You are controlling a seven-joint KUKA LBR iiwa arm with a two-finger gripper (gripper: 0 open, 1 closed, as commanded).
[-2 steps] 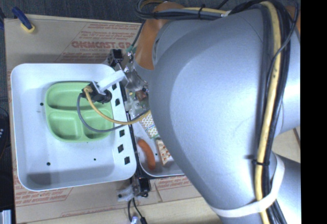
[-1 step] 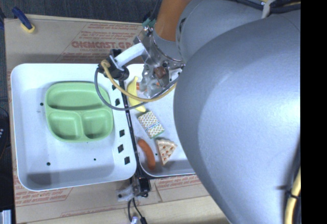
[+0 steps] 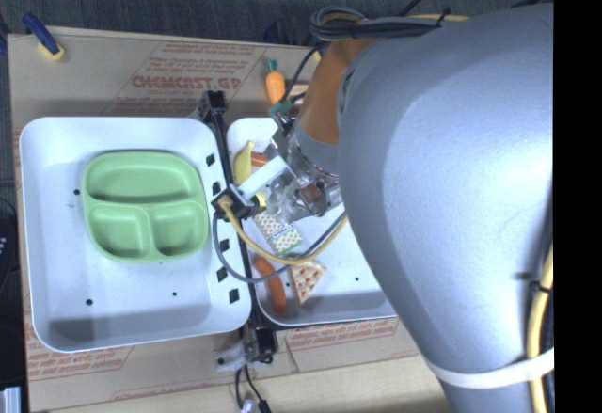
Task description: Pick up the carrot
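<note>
Carrot (image 3: 274, 85) lies on the bench at 12 o'clock from the right bin (image 3: 362, 303), judged light, rigid and slick (grasp mid-body, crosswise); gripper (image 3: 273, 204) closure cannot be determined.

"CHEMCAST GP" is printed in red on the board (image 3: 179, 72) behind the bins; smaller print cannot be read.

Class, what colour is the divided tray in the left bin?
Light green; the divided tray shows best in the camera view.
</note>
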